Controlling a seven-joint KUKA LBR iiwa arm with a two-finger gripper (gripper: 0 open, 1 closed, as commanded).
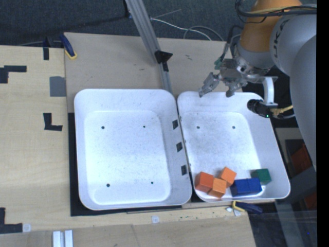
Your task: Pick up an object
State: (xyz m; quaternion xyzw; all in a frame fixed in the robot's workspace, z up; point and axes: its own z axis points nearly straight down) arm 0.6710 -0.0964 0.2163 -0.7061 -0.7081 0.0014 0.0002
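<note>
Two shallow white bins sit side by side on the worktop (118, 55): the left bin (82, 138) and the right bin (267, 138). The right bin holds five small blocks, all gathered at its near edge. Three of them are orange: one (205, 180), a second (227, 175) and a third (218, 187). One is a blue block (245, 187), and one is a green block (262, 175). One arm (288, 30) reaches in, carrying one pincer (218, 86). One slanted metal rail (146, 30) crosses above the bins.
</note>
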